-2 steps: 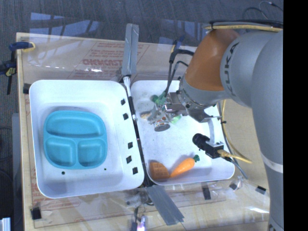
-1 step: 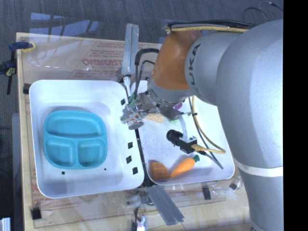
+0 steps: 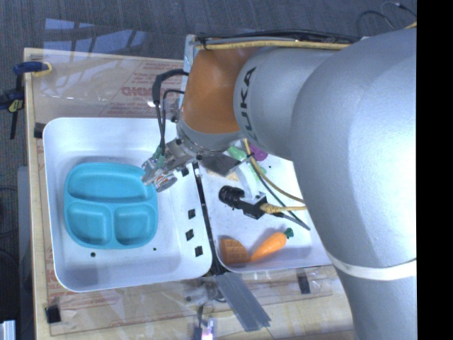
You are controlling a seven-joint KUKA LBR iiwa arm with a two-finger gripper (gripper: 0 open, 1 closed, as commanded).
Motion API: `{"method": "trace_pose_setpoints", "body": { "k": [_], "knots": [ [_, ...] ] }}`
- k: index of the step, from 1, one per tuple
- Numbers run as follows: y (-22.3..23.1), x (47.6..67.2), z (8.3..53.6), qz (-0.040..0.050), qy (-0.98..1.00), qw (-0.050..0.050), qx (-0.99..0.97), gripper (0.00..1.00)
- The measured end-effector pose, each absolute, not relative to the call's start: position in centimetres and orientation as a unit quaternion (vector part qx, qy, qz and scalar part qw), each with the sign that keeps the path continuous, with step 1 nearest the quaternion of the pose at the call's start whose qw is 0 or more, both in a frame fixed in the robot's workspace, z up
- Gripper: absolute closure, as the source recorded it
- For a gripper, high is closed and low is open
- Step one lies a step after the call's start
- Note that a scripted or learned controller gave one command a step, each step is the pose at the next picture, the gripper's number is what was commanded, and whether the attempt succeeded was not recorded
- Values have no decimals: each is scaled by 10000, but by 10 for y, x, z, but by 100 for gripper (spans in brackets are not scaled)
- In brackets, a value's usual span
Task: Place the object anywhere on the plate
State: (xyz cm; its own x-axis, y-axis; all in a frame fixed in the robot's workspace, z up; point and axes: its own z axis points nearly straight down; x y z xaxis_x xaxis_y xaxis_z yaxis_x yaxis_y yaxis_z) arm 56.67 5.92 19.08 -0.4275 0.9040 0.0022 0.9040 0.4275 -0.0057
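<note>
**Tool position over left bin, at plate edge**

Count: two white bins, one blue plate [image 3: 110, 205] (three compartments), one carrot [image 3: 271, 244], one bread piece [image 3: 233, 249]. The tool [image 3: 160, 171] sits at the plate's right edge in the left bin [image 3: 64, 137]; its grip state cannot be determined. The carrot lies in the right bin [image 3: 297, 257], long axis left-right, green top pointing right and slightly far.

two white bins [image 3: 99, 278], one blue plate [image 3: 110, 204], one carrot [image 3: 269, 245]
</note>
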Motion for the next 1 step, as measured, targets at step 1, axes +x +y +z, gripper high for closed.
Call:
{"method": "trace_pose_setpoints", "body": {
  "k": [1],
  "knots": [
    [59, 567, 191, 18, -8448, 23, -5351, 0]
  ]
}}
